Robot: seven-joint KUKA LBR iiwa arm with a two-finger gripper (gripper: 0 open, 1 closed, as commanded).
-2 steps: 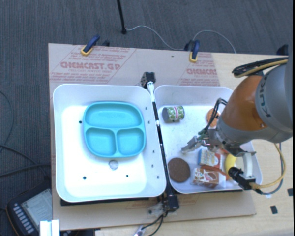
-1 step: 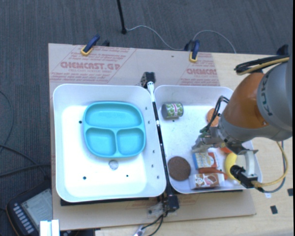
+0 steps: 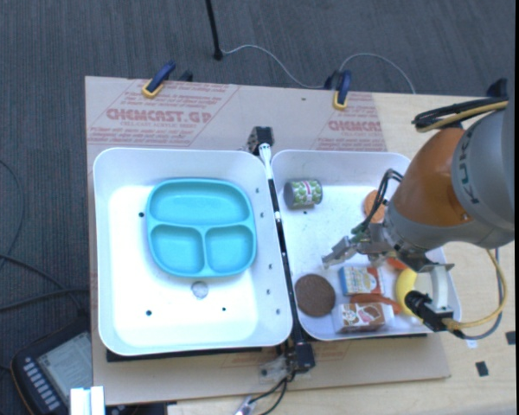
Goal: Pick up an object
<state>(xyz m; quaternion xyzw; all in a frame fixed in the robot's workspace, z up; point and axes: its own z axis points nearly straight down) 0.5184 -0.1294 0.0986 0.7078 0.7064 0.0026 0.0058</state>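
Observation:
My gripper (image 3: 349,244) hangs over the middle of the right bin (image 3: 329,167), reaching in from the right below the orange wrist band. Its fingers stand open with bare white bin floor between them. A green can (image 3: 303,193) lies on its side to the upper left of the gripper. A brown round disc (image 3: 314,294) sits below and to its left. Just below the gripper lie a small white and orange packet (image 3: 359,279) and a brown and red packet (image 3: 362,316). A yellow object (image 3: 406,290) and an orange object (image 3: 374,204) are partly hidden by the arm.
The left bin (image 3: 130,318) holds a light blue divided plate (image 3: 201,227). A black and white divider bar (image 3: 275,223) runs between the bins. Cables and two clamps lie on the cardboard behind the bins.

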